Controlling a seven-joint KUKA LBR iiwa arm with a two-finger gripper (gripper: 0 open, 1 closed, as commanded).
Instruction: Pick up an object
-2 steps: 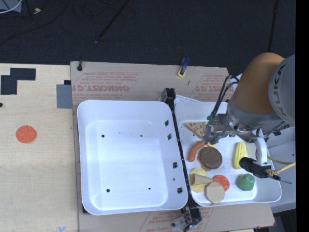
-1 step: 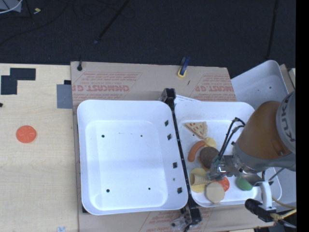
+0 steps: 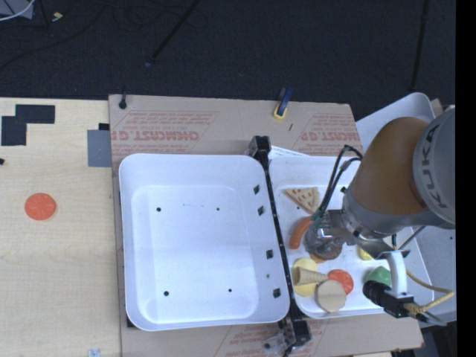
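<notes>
Lettering shows first: on the cardboard sheet [image 3: 190, 125] under the bins we read red printing, upside down and mirrored from here, in two patches along its far edge, too broken to spell out with confidence. On the arm [image 3: 416, 177] we make out "KUKA" in dark letters on the grey casing at the bench's right edge.

We count two white bins. The left bin [image 3: 193, 303] carries only small dark spots on its floor. The right bin [image 3: 327, 168] holds the objects: one wedge-shaped slice [image 3: 302, 197] near its far left corner, one orange-red sausage shape [image 3: 298, 233] by its left wall, one pale yellow piece [image 3: 306, 271], one red round piece [image 3: 341, 278], one tan disc [image 3: 331, 296] at its near edge, and one green piece [image 3: 380, 275] towards its near right corner.

The gripper [image 3: 324, 242] sits low over the middle of the right bin, just beside the sausage shape; whether its jaws are apart or together we cannot tell.
</notes>
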